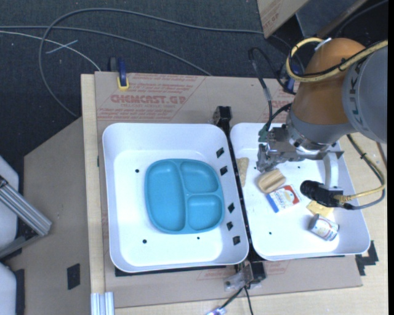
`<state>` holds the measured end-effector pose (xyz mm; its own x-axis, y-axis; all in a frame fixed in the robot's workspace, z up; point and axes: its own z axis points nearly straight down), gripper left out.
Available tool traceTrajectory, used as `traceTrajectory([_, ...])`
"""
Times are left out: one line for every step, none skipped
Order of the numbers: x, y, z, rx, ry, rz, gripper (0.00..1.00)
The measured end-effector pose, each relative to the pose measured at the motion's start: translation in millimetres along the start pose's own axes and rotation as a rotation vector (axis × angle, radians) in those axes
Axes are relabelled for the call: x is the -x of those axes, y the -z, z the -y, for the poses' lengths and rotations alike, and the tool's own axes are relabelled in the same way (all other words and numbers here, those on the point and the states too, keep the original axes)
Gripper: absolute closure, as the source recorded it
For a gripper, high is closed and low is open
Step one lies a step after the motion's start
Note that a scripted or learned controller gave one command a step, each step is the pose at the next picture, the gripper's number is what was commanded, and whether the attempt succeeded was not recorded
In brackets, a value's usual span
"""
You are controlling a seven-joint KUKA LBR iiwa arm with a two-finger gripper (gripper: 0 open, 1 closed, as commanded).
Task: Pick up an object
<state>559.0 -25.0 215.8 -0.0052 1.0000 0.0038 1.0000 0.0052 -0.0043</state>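
Gripper [266, 159] sits low over the right bin's [289, 249] far-left area; its opening cannot be judged. Tan block [271, 181] lies just beside it, apparently light and rigid; take it across the short sides.

Dark carpet [49, 80] crossed by thin cables [74, 24] surrounds a wooden bench [154, 92] — cardboard box [277, 15] beyond.

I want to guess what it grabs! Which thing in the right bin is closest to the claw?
The tan block, just below the gripper. The red-and-white packet and small can lie farther away.
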Motion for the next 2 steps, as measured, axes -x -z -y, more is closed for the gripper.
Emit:
traceTrajectory([-54.5, 12.9, 15.4, 0.002, 0.001, 0.0, 1.0])
traceTrajectory([-114.0, 12.8, 41.0, -0.001, 0.002, 0.0, 1.0])
